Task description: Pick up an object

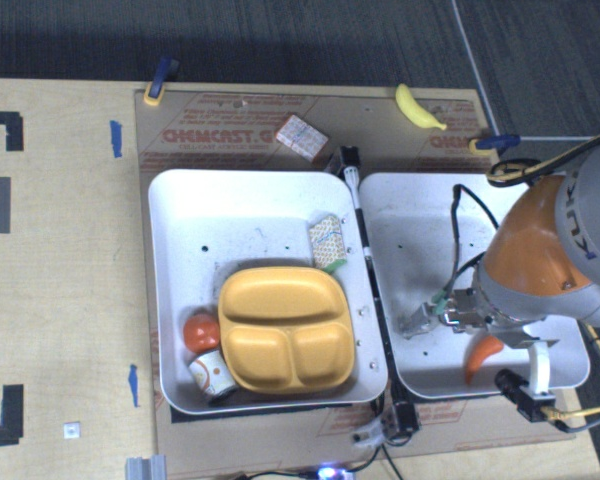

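My end effector (427, 315) sits low in the right bin (420, 208); orange piece (483, 353) just right, nearer. Can't tell its state.

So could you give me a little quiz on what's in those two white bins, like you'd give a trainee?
1. True or false: the yellow tray lies in the right bin.
2. Which lies outside both bins? A) banana B) orange ball C) yellow tray
3. Fill in: the end effector is over the ____ bin.

Key: 1 false, it is in the left bin. 2 A. 3 right.
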You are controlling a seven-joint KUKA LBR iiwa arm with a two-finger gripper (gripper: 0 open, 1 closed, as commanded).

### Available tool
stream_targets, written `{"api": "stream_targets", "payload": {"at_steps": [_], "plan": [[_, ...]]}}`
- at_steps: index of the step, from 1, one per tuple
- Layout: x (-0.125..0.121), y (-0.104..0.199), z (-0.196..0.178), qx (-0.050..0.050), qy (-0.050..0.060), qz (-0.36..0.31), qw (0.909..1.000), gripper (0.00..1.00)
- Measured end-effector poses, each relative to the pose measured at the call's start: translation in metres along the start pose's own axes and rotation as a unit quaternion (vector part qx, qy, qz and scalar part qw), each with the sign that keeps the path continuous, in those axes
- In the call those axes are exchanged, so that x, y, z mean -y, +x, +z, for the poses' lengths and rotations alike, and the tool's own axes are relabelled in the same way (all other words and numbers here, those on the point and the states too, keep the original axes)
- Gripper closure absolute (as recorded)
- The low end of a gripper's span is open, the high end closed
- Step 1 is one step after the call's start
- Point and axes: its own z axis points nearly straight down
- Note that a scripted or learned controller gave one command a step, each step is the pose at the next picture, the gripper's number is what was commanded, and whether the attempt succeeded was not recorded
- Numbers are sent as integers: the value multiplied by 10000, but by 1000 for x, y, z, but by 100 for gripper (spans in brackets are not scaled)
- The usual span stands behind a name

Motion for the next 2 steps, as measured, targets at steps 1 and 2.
{"api": "stream_targets", "payload": {"at_steps": [1,2], "plan": [[0,-3,0,-3,0,-10,10000,0],[0,0,0,3,0,-3,10000,0]]}}
